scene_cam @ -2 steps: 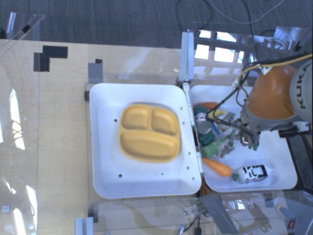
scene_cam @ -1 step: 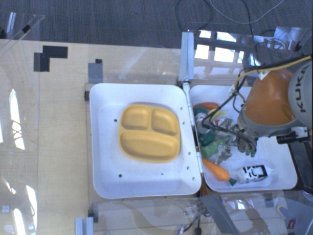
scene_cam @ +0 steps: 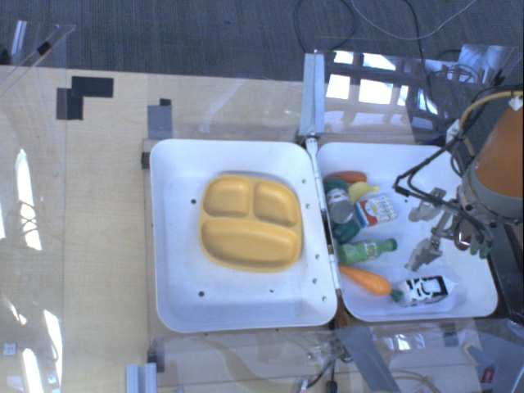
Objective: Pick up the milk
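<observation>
Gripper (scene_cam: 425, 252) just above milk (scene_cam: 426, 290), nothing visibly held.

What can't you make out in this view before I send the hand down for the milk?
- Hand: too small and cluttered to tell its finger state, or its height above the milk carton.
- Arm: cut off by the right edge.
- Can and green bottle: labels too small to read.
- Items by the bin divider: packed together, partly overlapping; a dark green one beneath the can is unclear.

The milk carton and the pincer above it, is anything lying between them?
No. In the camera view the pincer hangs just above the milk carton, with bare white bin floor between them.
</observation>
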`<action>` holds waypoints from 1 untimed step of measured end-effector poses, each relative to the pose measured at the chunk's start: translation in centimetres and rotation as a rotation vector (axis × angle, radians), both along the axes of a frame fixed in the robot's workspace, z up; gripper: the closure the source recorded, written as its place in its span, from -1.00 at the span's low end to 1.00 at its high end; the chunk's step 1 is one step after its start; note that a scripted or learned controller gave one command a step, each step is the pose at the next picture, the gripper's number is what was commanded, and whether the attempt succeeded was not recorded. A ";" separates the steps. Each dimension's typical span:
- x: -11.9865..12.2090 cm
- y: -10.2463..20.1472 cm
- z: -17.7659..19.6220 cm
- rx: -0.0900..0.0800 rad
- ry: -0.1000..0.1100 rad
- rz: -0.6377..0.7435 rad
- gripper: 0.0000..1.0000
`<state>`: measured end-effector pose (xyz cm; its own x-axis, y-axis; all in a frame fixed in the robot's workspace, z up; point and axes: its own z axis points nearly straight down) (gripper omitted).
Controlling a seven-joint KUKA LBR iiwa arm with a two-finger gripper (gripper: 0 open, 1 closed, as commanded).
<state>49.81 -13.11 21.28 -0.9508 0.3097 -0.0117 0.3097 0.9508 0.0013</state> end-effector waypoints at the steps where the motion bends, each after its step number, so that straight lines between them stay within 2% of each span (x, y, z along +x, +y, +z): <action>1: -0.9 -6.1 -7.5 0.000 0.005 0.026 -1.00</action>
